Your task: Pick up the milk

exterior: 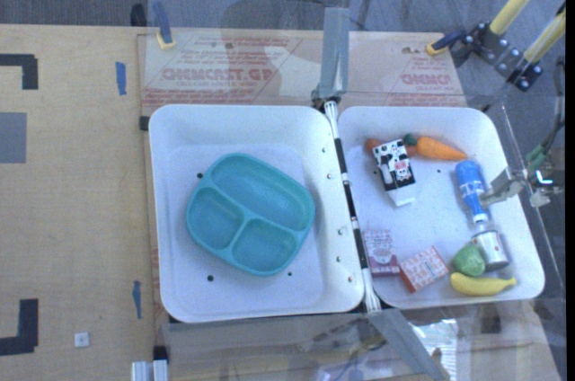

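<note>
Milk carton lying in right bin, gripper at that bin's far right rim.

Gripper [514,184] shows as a faint metallic shape over the right bin [431,117]; cannot tell whether it is apart or together. Blue bottle [470,188] lies just beside it, toward the view's left. Cow-patterned milk [393,163] lies further left past the bottle, touching the carrot [436,147]. Banana [482,283] is below the gripper in the view. Teal plate [251,213] sits well apart in the left bin [171,217].

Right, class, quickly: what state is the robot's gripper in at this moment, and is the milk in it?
Gripper: at the right bin's right edge, state cannot be told.
Milk carton: lying in the right bin beside the carrot, apart from the gripper, not held.
</note>
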Available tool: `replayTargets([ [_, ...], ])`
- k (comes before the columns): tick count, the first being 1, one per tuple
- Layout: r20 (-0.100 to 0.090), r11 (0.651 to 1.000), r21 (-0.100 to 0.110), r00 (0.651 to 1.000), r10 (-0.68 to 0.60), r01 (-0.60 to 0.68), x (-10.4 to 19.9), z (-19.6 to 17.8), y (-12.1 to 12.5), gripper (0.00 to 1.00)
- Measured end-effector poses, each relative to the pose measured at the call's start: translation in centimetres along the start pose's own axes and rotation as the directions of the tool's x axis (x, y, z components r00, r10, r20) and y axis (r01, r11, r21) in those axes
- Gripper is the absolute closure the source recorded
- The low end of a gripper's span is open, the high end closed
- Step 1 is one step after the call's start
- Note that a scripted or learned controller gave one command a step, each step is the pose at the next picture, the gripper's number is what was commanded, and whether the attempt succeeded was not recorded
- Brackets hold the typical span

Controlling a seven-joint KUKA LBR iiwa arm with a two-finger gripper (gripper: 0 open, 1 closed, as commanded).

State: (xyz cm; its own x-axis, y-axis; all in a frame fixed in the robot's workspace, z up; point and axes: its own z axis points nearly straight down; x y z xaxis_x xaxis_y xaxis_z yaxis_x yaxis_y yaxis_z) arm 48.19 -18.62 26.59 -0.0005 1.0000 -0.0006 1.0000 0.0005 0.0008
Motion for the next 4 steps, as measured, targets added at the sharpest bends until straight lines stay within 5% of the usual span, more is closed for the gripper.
replayTargets([
  [1,-0.001,0.999,0.002,0.999,0.033,-0.033,6.6,6.4,4.1,0.0],
  [2,0.0,0.996,-0.001,0.996,-0.087,0.087,11.5,8.1,10.7,0.0],
  [3,0.002,0.999,-0.006,0.999,-0.04,0.04,7.6,17.8,15.4,0.0],
  [4,0.005,0.999,-0.01,0.999,-0.042,0.042,7.5,16.7,15.5,1.0],
])
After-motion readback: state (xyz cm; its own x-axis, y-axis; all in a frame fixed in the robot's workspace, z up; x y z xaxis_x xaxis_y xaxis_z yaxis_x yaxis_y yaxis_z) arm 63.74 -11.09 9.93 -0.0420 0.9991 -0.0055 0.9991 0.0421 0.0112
